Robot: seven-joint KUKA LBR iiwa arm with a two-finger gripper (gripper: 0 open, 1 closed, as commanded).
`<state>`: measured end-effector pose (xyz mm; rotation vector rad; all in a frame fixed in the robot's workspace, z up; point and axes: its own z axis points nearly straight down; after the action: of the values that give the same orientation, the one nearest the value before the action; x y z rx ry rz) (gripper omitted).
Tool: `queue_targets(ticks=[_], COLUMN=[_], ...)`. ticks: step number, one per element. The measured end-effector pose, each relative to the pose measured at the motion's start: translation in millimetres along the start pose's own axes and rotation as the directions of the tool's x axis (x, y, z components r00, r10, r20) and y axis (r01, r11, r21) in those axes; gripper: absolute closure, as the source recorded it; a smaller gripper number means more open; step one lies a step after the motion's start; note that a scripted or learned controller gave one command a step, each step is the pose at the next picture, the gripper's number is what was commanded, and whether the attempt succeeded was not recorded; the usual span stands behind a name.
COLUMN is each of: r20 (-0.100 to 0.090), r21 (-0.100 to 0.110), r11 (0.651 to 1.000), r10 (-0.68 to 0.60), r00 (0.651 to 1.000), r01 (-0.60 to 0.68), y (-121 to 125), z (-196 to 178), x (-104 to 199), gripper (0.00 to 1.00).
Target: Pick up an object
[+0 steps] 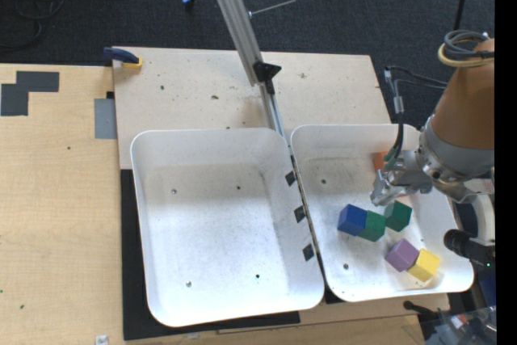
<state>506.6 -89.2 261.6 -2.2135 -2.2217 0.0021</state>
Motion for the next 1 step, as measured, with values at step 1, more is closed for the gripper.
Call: queue_targets(ticks=[1], r20=[0.000], r21=[0.000], r11=[1.000], r10=[0.000], r00=[1.000], r01=[0.000], y=[7.1], z=[7.8], x=[52.5], gripper=[1.00])
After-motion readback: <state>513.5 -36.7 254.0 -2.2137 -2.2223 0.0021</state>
